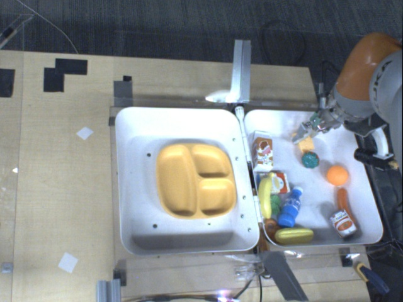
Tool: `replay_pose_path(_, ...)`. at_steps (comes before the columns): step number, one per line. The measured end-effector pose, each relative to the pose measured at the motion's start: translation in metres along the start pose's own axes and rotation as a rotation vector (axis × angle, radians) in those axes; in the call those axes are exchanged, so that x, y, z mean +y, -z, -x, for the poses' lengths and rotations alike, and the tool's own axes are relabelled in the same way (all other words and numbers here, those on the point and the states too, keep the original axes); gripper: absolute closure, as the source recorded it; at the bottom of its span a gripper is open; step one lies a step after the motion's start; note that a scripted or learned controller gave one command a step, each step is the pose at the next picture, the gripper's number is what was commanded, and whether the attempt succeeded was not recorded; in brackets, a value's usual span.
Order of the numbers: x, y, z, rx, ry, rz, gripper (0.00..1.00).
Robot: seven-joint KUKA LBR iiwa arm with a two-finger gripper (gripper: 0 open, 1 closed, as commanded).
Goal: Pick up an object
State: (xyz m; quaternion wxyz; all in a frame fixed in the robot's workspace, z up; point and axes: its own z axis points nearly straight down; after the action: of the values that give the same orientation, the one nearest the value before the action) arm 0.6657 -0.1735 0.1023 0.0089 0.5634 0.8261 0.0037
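1. camera view: the pale wooden desk [56, 187] carries 2 shallow white plastic bins side by side, the left bin [129, 187] and the right bin [368, 222].
2. the left bin holds a yellow moulded plastic tray with 3 compartments [194, 180], lying flat near the middle.
3. the grey arm with its orange band [365, 68] reaches in from the right, and the metal pincer [313, 126] sits low over the upper part of the right bin; whether it is open or closed cannot be told.
4. just below the pincer lies a small pale yellow lump [306, 145], and touching it from below is a teal round ball [310, 160].
5. an orange ball [337, 175] rests to the right of those, apart from them.
6. a small white and red carton [263, 153] lies along the bin's left wall, with a yellow toy banana [265, 195] below it.
7. a blue plastic bottle [289, 209] lies beside the banana, above a yellow-green oblong toy [293, 234] at the near wall.
8. a red sausage-shaped toy [342, 199] and a small red and white can [343, 224] lie at the lower right.
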Motion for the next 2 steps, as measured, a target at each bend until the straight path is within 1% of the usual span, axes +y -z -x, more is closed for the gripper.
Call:
replay_pose_path(1,0.0,-0.007,0.009,0.01,0.038,-0.016,1.0)
replay_pose_path(2,0.019,0.067,-0.037,0.004,-0.064,-0.002,1.0)
